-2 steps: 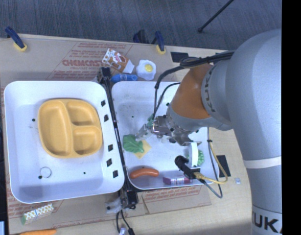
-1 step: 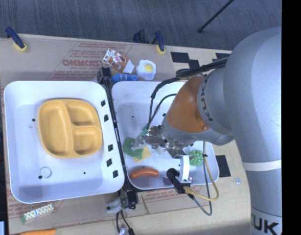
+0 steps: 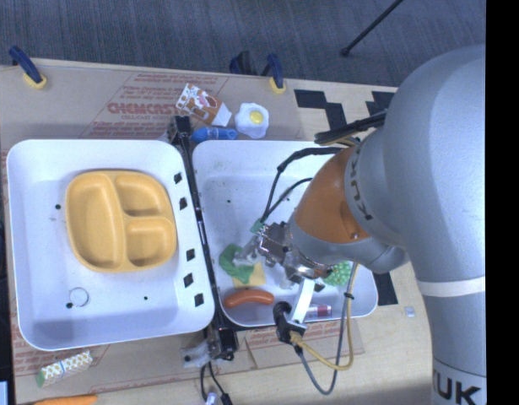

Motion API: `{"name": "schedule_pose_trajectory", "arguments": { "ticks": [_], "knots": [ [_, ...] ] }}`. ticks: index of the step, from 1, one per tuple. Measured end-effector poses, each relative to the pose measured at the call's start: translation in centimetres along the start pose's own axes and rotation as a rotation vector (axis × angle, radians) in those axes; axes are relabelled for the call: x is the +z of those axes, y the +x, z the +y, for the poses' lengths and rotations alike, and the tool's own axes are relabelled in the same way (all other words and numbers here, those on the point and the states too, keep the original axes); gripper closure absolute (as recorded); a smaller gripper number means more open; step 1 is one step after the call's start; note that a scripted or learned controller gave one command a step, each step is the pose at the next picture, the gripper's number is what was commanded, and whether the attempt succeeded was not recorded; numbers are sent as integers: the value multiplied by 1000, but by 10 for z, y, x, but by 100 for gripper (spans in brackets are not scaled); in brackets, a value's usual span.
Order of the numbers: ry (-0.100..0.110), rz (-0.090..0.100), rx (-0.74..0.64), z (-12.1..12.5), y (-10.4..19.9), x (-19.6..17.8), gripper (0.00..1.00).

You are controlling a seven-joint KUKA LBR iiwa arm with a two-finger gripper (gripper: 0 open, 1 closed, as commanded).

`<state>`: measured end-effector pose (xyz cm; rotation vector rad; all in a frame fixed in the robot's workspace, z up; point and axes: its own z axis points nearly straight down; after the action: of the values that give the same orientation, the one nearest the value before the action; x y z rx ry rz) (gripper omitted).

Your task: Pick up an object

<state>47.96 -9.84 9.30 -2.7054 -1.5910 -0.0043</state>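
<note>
The gripper (image 3: 261,251) hangs low in the right white plastic bin (image 3: 210,218), touching the green leafy toy (image 3: 235,262) at its 9 o'clock; whether it pinches anything, I cannot tell.

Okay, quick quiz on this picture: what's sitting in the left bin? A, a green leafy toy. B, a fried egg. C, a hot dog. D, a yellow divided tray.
D: the yellow divided tray lies in the left bin, while the hot dog and green leafy toy lie in the right bin.
</note>
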Motion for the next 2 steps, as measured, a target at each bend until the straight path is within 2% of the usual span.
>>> {"name": "schedule_pose_trajectory", "arguments": {
  "ticks": [1,2],
  "knots": [
    [0,-2,20,64,-50,-1,0],
    [2,-3,-70,130,-41,1,0]
  ]
}}
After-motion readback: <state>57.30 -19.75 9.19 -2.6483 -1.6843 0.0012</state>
